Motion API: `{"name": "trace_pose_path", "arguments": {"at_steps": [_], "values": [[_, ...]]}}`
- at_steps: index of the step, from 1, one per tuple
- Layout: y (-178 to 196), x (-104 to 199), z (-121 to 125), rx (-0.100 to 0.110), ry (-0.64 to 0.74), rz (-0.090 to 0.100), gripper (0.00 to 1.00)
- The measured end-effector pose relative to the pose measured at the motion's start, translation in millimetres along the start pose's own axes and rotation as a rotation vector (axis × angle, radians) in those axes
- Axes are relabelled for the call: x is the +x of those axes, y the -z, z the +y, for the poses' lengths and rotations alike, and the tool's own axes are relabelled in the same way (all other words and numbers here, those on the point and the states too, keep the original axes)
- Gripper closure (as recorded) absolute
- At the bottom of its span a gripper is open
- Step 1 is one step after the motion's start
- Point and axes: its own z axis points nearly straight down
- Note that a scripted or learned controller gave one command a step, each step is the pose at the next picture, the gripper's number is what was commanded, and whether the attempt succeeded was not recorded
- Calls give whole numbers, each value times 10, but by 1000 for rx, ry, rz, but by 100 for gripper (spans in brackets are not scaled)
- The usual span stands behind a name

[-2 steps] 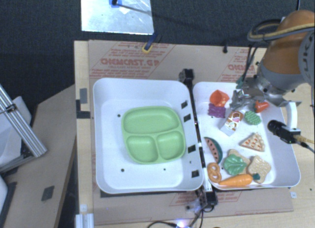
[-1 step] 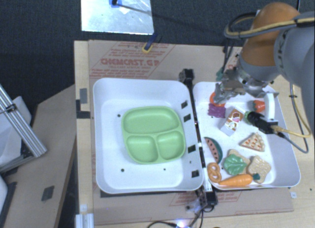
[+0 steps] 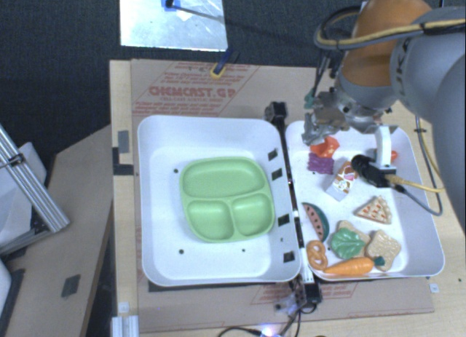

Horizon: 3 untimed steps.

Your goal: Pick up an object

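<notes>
you're looking at a pick not yet made, as far as can be judged: the gripper [image 3: 319, 133] hangs low over the upper part of the right bin [image 3: 429, 244], right of centre in the frame, just above a red toy [image 3: 329, 145] and a purple toy [image 3: 320, 163], and nothing shows between its fingers. whether they are spread or pressed together you cannot tell. the carrot [image 3: 351, 267], pizza slice [image 3: 376, 210] and pretzel [image 3: 316, 253] lie lower in that bin, and the green tray [image 3: 226, 199] sits in the left bin [image 3: 156, 204].
</notes>
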Motion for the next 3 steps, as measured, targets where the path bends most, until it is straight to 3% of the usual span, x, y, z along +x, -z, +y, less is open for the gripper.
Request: {"name": "trace_pose_path", "arguments": {"at_steps": [2, 3], "values": [[-194, -54, 54, 3, -3, -2, 100], [17, -79, 24, 0, -4, -1, 100]]}}
